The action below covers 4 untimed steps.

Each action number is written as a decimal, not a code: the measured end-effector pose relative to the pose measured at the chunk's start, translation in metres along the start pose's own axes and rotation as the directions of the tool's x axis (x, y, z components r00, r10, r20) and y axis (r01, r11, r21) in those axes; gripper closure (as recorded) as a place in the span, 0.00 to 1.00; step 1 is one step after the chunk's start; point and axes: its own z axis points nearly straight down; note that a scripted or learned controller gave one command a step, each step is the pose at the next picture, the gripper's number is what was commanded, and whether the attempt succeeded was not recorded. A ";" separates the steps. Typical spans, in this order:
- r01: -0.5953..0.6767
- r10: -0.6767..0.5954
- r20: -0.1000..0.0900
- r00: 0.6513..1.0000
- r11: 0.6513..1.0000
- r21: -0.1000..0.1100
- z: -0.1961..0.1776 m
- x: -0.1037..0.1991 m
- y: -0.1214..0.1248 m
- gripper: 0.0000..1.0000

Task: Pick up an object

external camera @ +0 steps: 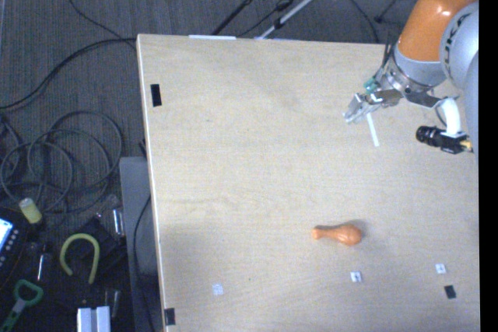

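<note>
Lying on the dark floor (70,12) at the left are black cables (62,152) and a green hook (78,253). A pale wood board (249,167) fills the middle. Near its bottom edge rests an orange toy (339,234), round at one end and thin at the other. The gripper (364,109) hangs near the board's right edge, well apart from the toy; I cannot tell how its fingers stand.

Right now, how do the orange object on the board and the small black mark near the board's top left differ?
The orange object is rounded with a thin neck and lies on its side; the black mark is flat and rectangular. The object is larger than the mark. The object sits low on the board, the mark near the top left. Neither touches the tool.
</note>
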 end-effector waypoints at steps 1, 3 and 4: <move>-0.302 0.302 -0.002 0.953 0.953 0.002 -0.026 0.048 0.012 1.00; -0.265 0.265 -0.004 0.964 0.964 0.004 -0.027 0.043 0.006 1.00; 0.010 -0.010 -0.003 1.000 1.000 0.001 -0.047 0.012 -0.064 1.00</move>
